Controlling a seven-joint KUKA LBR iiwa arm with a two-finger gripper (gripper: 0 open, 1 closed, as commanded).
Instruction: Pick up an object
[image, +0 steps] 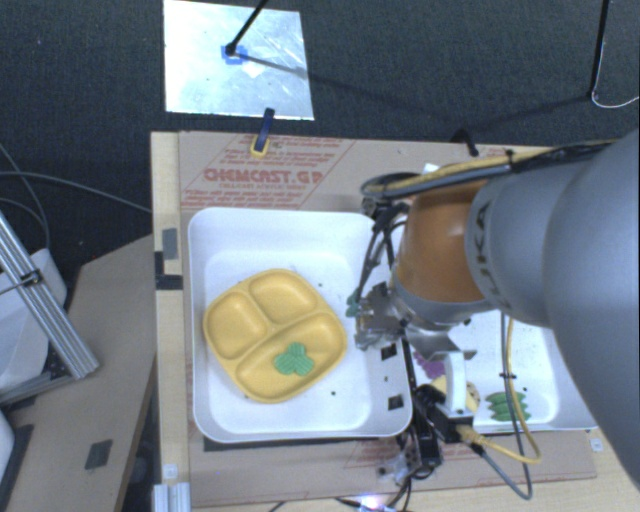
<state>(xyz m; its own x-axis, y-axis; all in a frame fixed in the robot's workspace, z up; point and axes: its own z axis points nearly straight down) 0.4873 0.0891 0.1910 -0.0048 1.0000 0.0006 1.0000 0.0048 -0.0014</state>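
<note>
The tool (375, 325) hangs low over the strip where the two white bins meet, at the right-hand wall of the left bin (300, 235). It is dark and crowded by cables, and I cannot tell whether it is open or closed, or whether it has anything in it. Above it the grey arm (560, 240) with its orange band comes in from the view's right and covers much of the right bin (545, 365).

Just beside the tool, to its left in the view, lies a yellow divided plate (275, 335). The plate's right rim comes close to the tool, but whether the two touch cannot be made out. The plate sits flat on the floor of the left bin, turned at a slant, with two smaller compartments on its far side and one larger compartment on its near side. A green leaf-shaped piece (293, 360) lies in the larger compartment, near the middle, a little apart from the tool.

On the other side of the tool, in the right bin, a purple thing (432, 366) shows partly under the arm, too hidden to name. Farther right, a green pod-like toy (508, 404) lies on the bin floor near its front edge.

Both bins rest on a cardboard sheet (265, 175) printed in red, which covers the table (120, 330). A blue and yellow clamp (263, 133) grips the sheet's far edge.
</note>
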